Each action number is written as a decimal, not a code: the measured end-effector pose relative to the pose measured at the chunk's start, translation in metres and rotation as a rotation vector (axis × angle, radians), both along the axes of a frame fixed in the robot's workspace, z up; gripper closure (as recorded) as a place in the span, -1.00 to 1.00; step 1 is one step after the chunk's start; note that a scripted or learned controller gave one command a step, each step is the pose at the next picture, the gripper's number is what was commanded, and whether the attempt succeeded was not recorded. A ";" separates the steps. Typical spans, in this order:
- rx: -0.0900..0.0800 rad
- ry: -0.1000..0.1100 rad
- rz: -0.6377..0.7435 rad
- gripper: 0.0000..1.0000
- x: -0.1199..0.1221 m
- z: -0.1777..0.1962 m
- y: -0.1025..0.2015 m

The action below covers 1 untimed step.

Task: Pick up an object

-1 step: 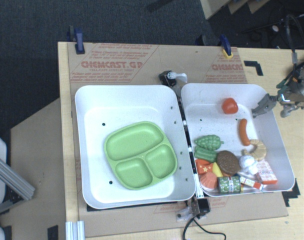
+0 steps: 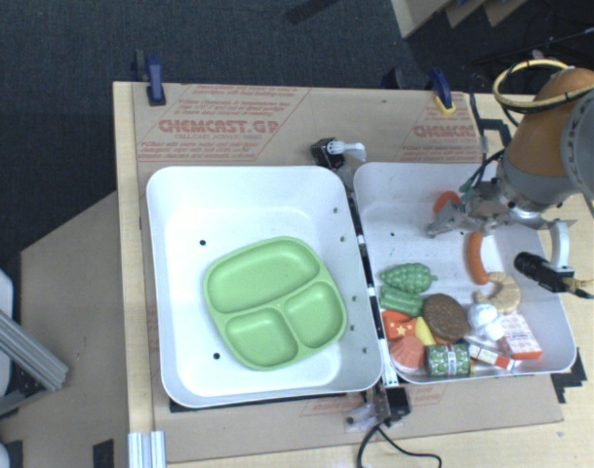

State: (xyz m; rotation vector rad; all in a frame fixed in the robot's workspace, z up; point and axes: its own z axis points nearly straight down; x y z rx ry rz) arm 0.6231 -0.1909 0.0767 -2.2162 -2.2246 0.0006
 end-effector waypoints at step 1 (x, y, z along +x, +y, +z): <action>0.001 -0.006 0.004 -1.00 0.046 0.008 0.070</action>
